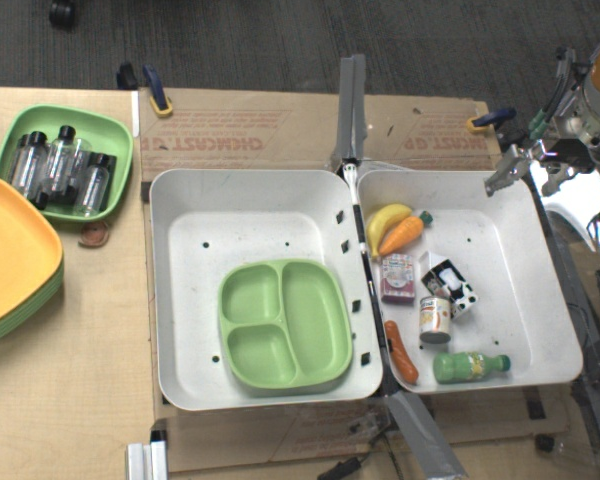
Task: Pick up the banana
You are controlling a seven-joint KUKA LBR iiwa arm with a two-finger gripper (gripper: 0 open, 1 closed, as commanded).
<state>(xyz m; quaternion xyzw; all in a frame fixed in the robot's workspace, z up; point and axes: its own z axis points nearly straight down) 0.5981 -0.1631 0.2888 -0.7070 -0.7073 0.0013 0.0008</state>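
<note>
**Gripper standing off at bin corner; banana not yet engaged**

Gripper (525, 163) is hovering over the far right corner of the right bin (540, 368), and its fingers are holding nothing; how wide they are set cannot be told from this view. Banana (383, 223) is lying at the far left of the right bin, close against the dividing wall, well apart from the gripper. An orange carrot (404, 233) is resting against the banana's near side and partly over it. Nearer the bin's middle are sitting a small pink carton (397, 276), a small can (435, 320) and a green bottle (468, 366); a second carrot (401, 354) is lying along the left wall. In this inspector's judgement, the approach is calling for travel leftward across the bin, then a descent on the banana's exposed upper curve, fingers straddling its width, keeping clear of the carrot and the wall.
</note>
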